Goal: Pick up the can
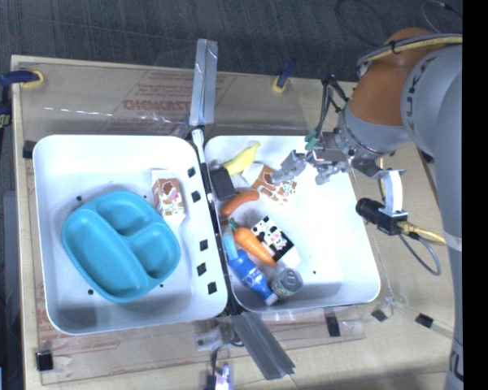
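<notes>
Wooden bench (106, 96) w/ two white bins (57, 161); I see can (287, 282) at right bin's near edge, gripper (297, 166) well apart, fingers' state unclear.

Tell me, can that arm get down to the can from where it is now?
Probably yes. The can stands near the front edge of the right bin with its top uncovered. The tool is at the far side. A blue bottle lies close beside the can, which may crowd the grasp.

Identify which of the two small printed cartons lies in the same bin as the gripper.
The giraffe-patterned carton in the right bin, just left of the gripper. The other carton lies in the left bin beside the blue tray.
</notes>
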Motion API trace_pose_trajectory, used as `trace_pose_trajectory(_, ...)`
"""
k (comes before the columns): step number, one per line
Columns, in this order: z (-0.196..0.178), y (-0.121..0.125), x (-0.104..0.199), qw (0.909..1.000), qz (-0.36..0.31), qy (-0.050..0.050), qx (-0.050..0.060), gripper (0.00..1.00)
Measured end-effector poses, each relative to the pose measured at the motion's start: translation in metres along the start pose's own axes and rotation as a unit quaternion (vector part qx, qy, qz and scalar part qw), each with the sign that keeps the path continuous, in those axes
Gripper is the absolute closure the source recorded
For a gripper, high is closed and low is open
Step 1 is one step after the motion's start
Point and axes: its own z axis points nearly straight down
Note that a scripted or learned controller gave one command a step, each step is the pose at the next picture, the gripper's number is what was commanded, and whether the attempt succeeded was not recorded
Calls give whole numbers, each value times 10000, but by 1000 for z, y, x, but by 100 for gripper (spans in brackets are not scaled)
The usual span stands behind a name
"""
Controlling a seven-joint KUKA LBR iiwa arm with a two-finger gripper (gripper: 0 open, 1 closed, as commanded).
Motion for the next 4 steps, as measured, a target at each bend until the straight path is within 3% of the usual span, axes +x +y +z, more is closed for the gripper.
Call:
trace_pose_trajectory(1,103,18,8,9974,713,-18,-125,0)
trace_pose_trajectory(2,92,18,6,9974,705,-32,-119,100)
trace_pose_trajectory(3,73,13,-6,9994,-352,-6,-15,100)
trace_pose_trajectory(4,73,13,-6,9994,-351,-7,-16,0)
